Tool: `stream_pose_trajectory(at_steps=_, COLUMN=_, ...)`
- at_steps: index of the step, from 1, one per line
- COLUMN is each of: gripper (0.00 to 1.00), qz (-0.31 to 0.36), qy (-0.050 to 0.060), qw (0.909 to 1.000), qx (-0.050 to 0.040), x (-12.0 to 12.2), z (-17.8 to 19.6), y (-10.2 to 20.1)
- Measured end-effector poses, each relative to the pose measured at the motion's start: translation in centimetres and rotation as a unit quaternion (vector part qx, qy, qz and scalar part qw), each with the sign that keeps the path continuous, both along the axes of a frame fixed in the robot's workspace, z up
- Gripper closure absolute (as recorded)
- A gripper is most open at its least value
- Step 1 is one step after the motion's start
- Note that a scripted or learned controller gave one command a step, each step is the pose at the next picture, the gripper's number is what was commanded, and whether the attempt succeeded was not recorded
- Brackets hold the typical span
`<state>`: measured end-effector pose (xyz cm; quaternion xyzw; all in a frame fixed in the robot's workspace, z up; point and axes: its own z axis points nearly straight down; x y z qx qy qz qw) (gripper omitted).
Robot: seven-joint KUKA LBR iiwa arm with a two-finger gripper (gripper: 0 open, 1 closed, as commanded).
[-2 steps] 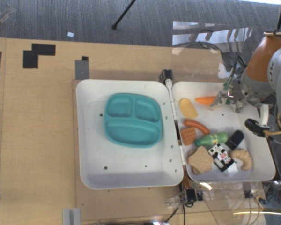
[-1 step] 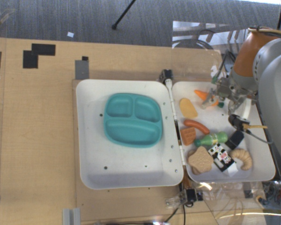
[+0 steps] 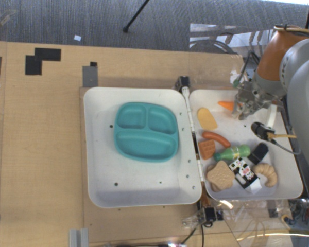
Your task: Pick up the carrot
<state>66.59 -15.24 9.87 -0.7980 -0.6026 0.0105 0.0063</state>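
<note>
Camera view
Tabletop [image 3: 41, 153]: flat, pale wood-coloured board, carrying two shallow white bins side by side.
Left bin [image 3: 100, 189]: smooth white plastic with rounded corners; it held a teal tray [image 3: 145, 131], rounded and split into three compartments.
Right bin [image 3: 286, 189]: same white plastic, crowded with toy food.
Carrot [image 3: 226, 106]: small, orange, tapered; it lay near the right bin's far edge, well inside it. Its long axis ran roughly along that far edge, the narrow tip toward the left bin and the thick end toward the claw.
Claw [image 3: 243, 112]: grey metal, at the carrot's thick end, just beside or touching it; whether it was wide or narrow could not be told, and the carrot was not seen between its parts.
Arm [image 3: 298, 71]: grey, rounded, with a glossy orange band, over the right bin's far right corner.
Other contents of the right bin: a yellow oval piece [image 3: 207, 119], a red sausage [image 3: 216, 137], an orange ridged block [image 3: 206, 148], a green bottle-like piece [image 3: 234, 153], a tan bread slice [image 3: 220, 175], a croissant [image 3: 267, 173], a black-and-white box [image 3: 243, 171].
</note>
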Motion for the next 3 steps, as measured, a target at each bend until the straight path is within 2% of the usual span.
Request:
stream_pose_trajectory(at_steps=1, gripper=0.00, qz=0.001, qy=-0.001, qw=1.0000, qx=-0.0001, x=0.0, z=0.0, y=0.0)
stream_pose_trajectory(at_steps=2, gripper=0.00, qz=-0.039, qy=0.002, qw=0.9992, qx=0.0114, x=0.1, z=-1.5, y=-3.3)
stream_pose_trajectory(at_steps=3, gripper=1.00, qz=-0.032, qy=0.002, qw=0.9994, qx=0.0093, x=0.2, z=-0.3, y=-3.1)
